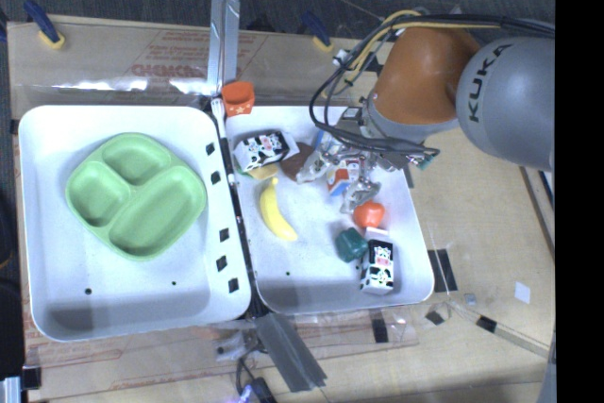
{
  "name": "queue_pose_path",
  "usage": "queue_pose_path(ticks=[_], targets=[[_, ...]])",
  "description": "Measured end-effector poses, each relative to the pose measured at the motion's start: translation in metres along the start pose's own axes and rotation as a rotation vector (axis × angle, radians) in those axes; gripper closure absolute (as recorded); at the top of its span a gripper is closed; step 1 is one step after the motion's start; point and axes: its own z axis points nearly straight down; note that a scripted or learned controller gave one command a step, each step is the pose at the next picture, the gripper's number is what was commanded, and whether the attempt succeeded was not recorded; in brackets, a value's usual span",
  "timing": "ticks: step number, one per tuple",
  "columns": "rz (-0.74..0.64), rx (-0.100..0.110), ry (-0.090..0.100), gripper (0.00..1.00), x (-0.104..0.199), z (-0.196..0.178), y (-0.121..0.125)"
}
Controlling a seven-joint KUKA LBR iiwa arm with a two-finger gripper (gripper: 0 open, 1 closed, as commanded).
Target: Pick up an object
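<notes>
Tool [354,176] sits low in right bin [311,293], near its far right corner; open or closed, cannot tell. Banana [276,209] mid-bin, cow-print carton [261,149] at far left corner, second carton [378,265] near right edge beside teal object [350,244]. Green divided plate [137,193] in left bin [57,297].

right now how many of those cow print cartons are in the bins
2. One cow print carton lies at the top left of the right bin, just above the banana. The other stands near the bin's lower right corner. The arm may hide more.
</notes>
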Motion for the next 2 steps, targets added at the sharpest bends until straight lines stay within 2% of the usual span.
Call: queue_pose_path(ticks=[1,2], targets=[[0.002,-0.001,0.001,0.00,0.010,0.022,0.008],[-0.004,0.002,-0.002,1.00,0.007,0.011,0.008]])
